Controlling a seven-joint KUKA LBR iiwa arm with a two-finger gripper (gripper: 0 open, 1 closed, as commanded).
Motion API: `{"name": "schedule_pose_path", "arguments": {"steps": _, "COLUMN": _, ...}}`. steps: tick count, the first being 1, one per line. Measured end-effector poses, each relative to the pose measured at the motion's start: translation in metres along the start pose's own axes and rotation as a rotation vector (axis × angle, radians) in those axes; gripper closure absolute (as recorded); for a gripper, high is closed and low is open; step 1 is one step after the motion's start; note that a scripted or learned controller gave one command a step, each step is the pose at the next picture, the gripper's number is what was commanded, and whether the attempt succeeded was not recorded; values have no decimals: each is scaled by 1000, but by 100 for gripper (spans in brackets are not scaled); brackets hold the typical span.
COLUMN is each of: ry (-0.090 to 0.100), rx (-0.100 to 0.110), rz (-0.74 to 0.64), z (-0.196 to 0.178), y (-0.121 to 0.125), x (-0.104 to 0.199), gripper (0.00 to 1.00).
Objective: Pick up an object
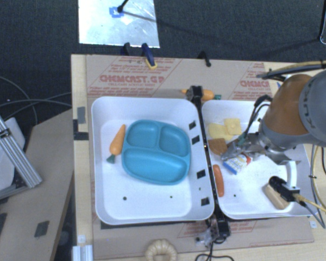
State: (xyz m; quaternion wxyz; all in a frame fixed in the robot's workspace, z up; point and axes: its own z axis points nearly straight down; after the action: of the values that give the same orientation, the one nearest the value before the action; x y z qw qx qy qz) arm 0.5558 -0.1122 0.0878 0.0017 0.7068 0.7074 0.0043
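Jaws first: how widely they stand cannot be told, since the gripper [234,152] is seen from above and its tip merges with what lies under it. It hangs low over the middle of the right bin [250,203], right of frame centre, just above a small white, blue and red packet [238,166]. That closeness suggests the packet is the object being tried for, but nothing shows it gripped.

Lowest in the frame, a red sausage-shaped piece [219,180] lies by the right bin's left wall, its long axis running nearly straight up and down the frame. Just above and to its right sits the packet, flat on the bin floor. Its long axis seems to slant from lower right to upper left, though the gripper hides its upper end, so this is a guess.

Further up, a brown slab [217,145] lies just beside the gripper, and pale yellow pieces [226,128] sit beyond it near the bin's upper part.

In the left bin [146,203] a blue divided plate [155,151] fills the centre, with an orange carrot [117,140] leaning along its left edge, leafy end downward. Loose scatter like this fits picking practice.
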Motion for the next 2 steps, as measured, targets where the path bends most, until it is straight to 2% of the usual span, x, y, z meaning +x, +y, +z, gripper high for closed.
{"name": "schedule_pose_path", "arguments": {"steps": 1, "ry": -4, "rx": 5, "rz": -1, "z": -8, "y": -2, "x": -1, "gripper": 100}}
{"name": "schedule_pose_path", "arguments": {"steps": 2, "ry": -4, "rx": 3, "rz": -4, "z": -52, "y": 1, "x": 4, "gripper": 100}}
